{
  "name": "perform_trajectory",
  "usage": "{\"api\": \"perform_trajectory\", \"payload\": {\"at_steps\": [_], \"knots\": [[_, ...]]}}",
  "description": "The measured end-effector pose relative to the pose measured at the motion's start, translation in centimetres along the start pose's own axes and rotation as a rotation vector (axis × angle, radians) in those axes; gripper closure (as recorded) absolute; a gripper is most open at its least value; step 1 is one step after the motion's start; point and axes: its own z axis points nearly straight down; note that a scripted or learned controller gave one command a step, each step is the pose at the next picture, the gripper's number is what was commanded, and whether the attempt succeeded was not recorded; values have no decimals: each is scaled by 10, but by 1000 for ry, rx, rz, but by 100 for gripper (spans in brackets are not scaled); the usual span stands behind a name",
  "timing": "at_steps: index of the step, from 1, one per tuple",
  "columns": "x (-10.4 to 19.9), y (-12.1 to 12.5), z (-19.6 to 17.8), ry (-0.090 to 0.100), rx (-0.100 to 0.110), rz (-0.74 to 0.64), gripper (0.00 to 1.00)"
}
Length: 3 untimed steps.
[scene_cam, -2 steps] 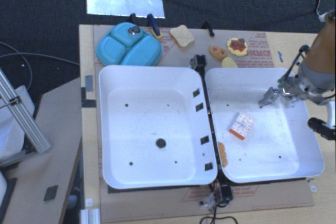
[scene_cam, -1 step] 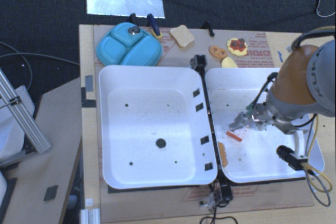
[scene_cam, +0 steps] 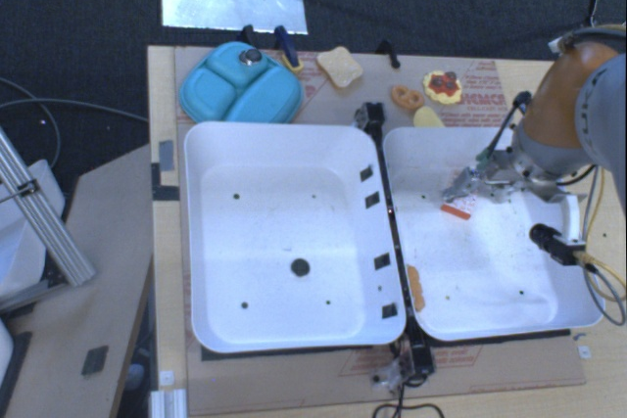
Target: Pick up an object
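Claw [scene_cam: 460, 189] positioned low in right bin [scene_cam: 549, 308], just above orange stick [scene_cam: 455, 210]; its grip cannot be told. Nothing lifted yet.

1. White bins: two, a left bin [scene_cam: 211, 240] and a right bin [scene_cam: 509, 308].
2. Blue divided plate [scene_cam: 240, 85]: one.
3. Toast slice [scene_cam: 340, 67]: one.
4. Pretzel [scene_cam: 407, 96]: one.
5. Small orange stick [scene_cam: 455, 210]: one.
6. Black disc [scene_cam: 300, 266]: one.
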Motion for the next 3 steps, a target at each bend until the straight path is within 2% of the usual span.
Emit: {"api": "perform_trajectory", "payload": {"at_steps": [1, 2, 3], "knots": [[36, 32, 4, -2, 4, -3, 0], [34, 32, -8, -4, 1, -2, 100], [130, 12, -100, 2, 5, -7, 100]]}}
